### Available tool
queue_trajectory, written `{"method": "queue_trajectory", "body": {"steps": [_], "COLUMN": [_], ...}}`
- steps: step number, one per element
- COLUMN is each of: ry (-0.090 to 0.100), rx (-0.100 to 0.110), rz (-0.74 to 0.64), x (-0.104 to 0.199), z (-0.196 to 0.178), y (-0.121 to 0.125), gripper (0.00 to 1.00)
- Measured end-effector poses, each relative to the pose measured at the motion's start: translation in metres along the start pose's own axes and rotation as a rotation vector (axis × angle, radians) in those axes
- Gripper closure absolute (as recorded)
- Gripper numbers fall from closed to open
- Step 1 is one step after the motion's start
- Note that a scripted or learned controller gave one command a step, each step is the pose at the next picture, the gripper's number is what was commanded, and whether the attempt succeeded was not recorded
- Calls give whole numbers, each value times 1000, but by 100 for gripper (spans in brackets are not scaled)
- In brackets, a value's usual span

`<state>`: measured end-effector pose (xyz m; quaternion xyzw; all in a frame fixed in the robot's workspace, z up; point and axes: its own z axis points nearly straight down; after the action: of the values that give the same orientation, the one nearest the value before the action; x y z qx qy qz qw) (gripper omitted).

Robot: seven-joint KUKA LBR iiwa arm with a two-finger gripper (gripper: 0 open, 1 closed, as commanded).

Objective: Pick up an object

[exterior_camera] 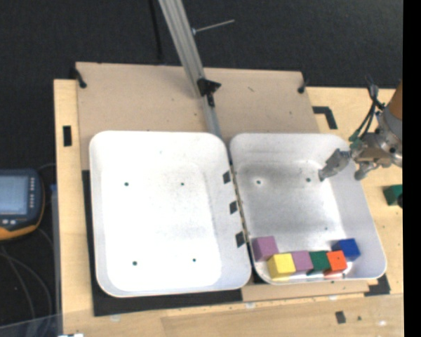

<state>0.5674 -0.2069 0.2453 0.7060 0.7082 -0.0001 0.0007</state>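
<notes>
Along the near wall of the right-hand shallow white plastic bin (pixel 351 209), the one landmark worth steering by, a small cluster of cube-shaped blocks sits packed together. Any of them could serve as the object to pick up. A pale purple block (pixel 265 246) lies at the end of the row nearest the divider between the bins, with a yellow block (pixel 281 265) just beside it and closer to the wall. A second purple block (pixel 302 260), a green block (pixel 318 260), an orange-red block (pixel 336 261) and a blue block (pixel 347 248) follow toward the bin's outer corner, most of them touching or nearly so. They probably collected against the wall because the bin floor curves up there, which crowds them and leaves little room for fingers on either side of any one block.

The two-finger gripper (pixel 345 166) hangs over the far outer part of that same bin, well apart from the blocks, on the grey arm with its orange band at the frame's right edge. Its fingers stand spread apart with nothing between them, one dark finger (pixel 332 164) angled inward over bare bin floor. That pose looks like an approach not yet aimed at a block.

Beside this bin, the left-hand shallow white bin (pixel 161 209) holds no blocks.
</notes>
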Motion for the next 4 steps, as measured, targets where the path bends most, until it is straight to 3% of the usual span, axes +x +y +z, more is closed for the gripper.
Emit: {"method": "queue_trajectory", "body": {"steps": [1, 2, 3, 4], "ry": [-2, -5, 1, 2], "rx": [-2, -5, 5, 6], "rz": [-1, -5, 1, -2], "x": [1, 0, 8, 42], "z": [10, -2, 53, 132], "y": [15, 15, 10, 30], "gripper": [0, 100, 100, 100]}}
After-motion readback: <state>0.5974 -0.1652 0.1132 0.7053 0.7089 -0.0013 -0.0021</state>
